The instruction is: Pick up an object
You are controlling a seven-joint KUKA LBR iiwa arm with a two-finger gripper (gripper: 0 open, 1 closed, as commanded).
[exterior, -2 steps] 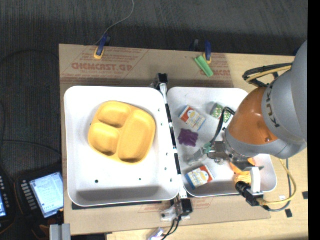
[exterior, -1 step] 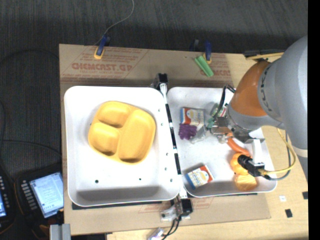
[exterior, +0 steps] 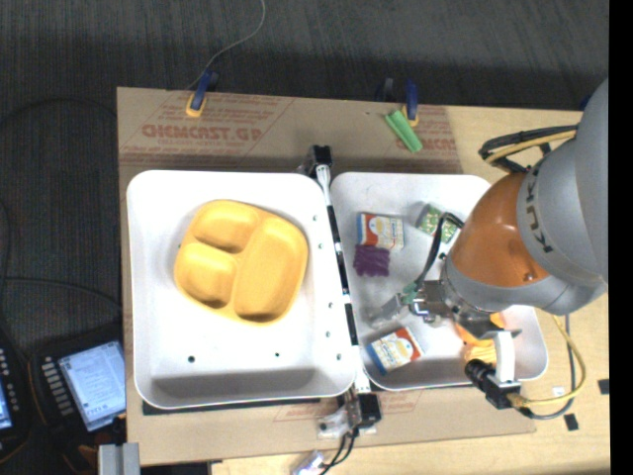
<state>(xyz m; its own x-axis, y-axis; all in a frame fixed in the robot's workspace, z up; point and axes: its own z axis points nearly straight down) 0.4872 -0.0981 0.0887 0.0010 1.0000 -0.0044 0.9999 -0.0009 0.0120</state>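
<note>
Two shallow white bins were seen side by side on the table (exterior: pixel 148 117). The left bin (exterior: pixel 148 265) was occupied by a yellow divided tray (exterior: pixel 240 260). The right bin (exterior: pixel 415 182) was where the candidate objects were found: a small carton (exterior: pixel 381 230) near its upper left, a purple piece (exterior: pixel 371 259) just below that carton, a second small carton (exterior: pixel 394 349) near the front wall, and a green-and-white packet (exterior: pixel 437 221) partly hidden beside the arm.

The arm (exterior: pixel 534 236) was reached in from the right and was hung over the right bin, with the claw (exterior: pixel 415 300) lowered between the purple piece and the front carton. Whether the claw was spread or clenched could not be told, since its working end was small and tangled with metal parts and cable. Nothing could be made out as gripped.

The step in hand was judged to be the descent toward a grasp, with no object yet lifted. For the next move, a settled target would be called for, most likely the front carton or the purple piece; the claw would have to be centred over it, closed on it firmly, and raised straight up clear of the bin wall. A glancing closure on a carton's corner was judged the likeliest way for the try to fail.
</note>
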